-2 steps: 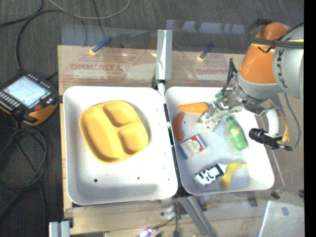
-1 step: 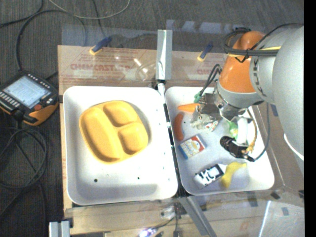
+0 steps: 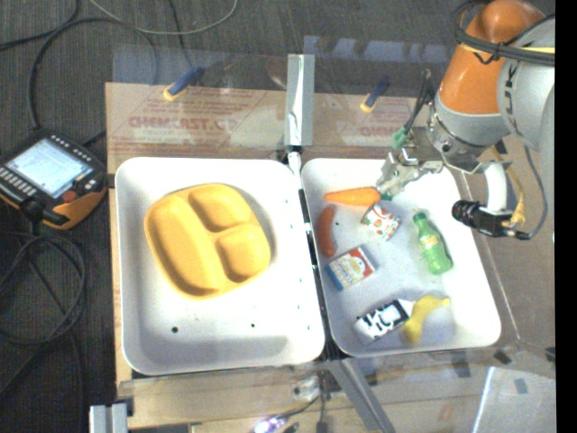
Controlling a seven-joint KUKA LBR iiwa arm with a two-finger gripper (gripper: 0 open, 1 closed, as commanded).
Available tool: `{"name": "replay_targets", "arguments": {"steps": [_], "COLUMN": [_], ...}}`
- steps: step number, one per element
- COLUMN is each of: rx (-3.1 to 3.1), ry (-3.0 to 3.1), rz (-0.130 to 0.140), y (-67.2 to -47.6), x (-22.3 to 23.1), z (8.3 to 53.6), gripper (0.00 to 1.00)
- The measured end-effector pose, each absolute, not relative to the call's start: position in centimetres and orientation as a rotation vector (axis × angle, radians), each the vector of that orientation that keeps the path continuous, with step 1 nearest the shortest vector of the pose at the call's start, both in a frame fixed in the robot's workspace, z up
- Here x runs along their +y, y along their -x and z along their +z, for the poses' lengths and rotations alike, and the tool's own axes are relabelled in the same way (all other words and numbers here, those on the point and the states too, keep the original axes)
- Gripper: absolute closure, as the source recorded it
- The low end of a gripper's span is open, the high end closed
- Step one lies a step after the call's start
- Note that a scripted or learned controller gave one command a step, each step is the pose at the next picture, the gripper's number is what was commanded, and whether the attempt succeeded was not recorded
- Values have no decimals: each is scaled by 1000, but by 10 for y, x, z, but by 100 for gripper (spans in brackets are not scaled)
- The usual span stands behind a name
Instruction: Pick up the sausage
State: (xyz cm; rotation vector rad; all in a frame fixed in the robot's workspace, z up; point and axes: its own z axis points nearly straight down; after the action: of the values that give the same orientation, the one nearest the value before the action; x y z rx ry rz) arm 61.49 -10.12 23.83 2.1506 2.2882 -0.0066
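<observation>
The sausage [image 3: 325,229] is a reddish-brown link lying lengthwise along the left wall of the right bin [image 3: 469,327]. My gripper [image 3: 398,176] hangs over the back of that bin, right of the sausage and just past the tip of an orange carrot [image 3: 352,197]. Nothing shows between its fingers.
The right bin also holds a small red-and-white carton [image 3: 381,221], a green bottle [image 3: 433,242], a snack box [image 3: 351,267], a black-and-white carton [image 3: 385,319] and a banana [image 3: 424,317]. A yellow divided plate [image 3: 210,238] lies in the left bin [image 3: 144,332]. A teach pendant [image 3: 50,179] rests at far left.
</observation>
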Motion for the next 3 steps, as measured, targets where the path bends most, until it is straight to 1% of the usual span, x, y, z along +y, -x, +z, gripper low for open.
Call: {"name": "replay_targets", "arguments": {"steps": [1, 2, 3], "rx": [2312, 2180, 1987], "ry": [-2129, -2262, -2436], "rz": [-6, -6, -6], "y": [-583, -589, -535], "x": [-49, -43, -20], "z": [216, 272, 273], "gripper": [100, 100, 100]}}
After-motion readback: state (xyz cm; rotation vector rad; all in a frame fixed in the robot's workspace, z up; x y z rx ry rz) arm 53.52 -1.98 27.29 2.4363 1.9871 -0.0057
